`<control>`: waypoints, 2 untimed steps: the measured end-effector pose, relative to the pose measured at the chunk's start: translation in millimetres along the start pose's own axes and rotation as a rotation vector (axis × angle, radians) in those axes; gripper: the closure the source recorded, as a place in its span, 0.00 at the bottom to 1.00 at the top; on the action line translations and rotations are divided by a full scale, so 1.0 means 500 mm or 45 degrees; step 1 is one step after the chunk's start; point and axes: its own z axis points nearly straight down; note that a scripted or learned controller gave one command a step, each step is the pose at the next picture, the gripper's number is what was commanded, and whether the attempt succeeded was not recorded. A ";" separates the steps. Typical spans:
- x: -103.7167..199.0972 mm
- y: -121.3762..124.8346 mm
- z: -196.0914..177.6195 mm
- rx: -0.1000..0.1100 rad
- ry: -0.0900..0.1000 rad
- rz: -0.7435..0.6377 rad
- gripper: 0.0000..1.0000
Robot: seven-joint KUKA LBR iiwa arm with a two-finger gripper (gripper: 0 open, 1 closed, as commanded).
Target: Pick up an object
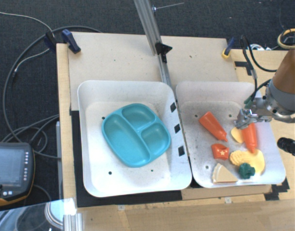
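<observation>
Camera view: a slanted look down on two shallow white bins, the grey arm reaching in from the right.
Gripper [245,121]: low over the right bin [205,88], at the upper end of an orange carrot [250,137] — whether its fingers are apart or together cannot be told from this angle.
Task's object: likely that carrot, lying in the right bin's right half, resting partly on a yellow piece [237,136]; nothing shows it lifted.
Neighbours: an orange cone-shaped toy [213,126] toward the bin's middle, a small red-orange piece [220,151], a ridged yellow piece [248,159] with a green broccoli [246,170] on it, and a cream wedge [224,173].
Left bin [89,95]: holds a blue divided plate [136,134].
Why here: the toys crowd one corner — a descent at the pile's upper edge probably avoids the others.
</observation>
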 end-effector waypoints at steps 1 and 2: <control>-0.016 0.003 -0.091 0.000 -0.001 0.000 1.00; 0.094 0.025 -0.105 0.002 0.001 -0.007 1.00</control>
